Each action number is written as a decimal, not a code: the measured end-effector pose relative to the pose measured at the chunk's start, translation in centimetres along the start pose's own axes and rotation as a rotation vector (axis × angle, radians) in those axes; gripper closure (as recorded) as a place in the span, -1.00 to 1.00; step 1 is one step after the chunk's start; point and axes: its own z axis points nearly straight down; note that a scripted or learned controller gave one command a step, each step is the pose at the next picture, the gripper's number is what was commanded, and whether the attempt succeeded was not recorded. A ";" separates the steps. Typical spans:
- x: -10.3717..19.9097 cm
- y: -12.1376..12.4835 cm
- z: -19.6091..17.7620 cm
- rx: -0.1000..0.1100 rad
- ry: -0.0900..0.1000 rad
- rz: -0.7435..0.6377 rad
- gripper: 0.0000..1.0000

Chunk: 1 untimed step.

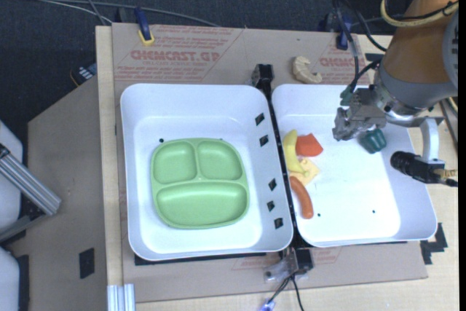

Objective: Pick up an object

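Note:
My gripper (349, 124) hangs over the upper middle of the right bin (378, 218), its metal fingers pointing down. A teal object (374, 140) lies just to its right, beside the fingers and not between them. Left of the gripper, along the bin's left wall, lie a red-orange piece (310, 146), a yellow banana-like piece (297, 160) and a red sausage (301, 197). The view does not settle how the fingers stand.
A green divided plate (199, 183) lies in the left bin (138, 156). A tan curved object (306, 69) rests on the cardboard behind the bins. Black clips line the divider between the bins. The right bin's lower half is bare white floor.

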 end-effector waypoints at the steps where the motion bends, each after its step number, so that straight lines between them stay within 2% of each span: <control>1: 4.4 2.3 -0.7 -0.001 0.001 -0.002 1.00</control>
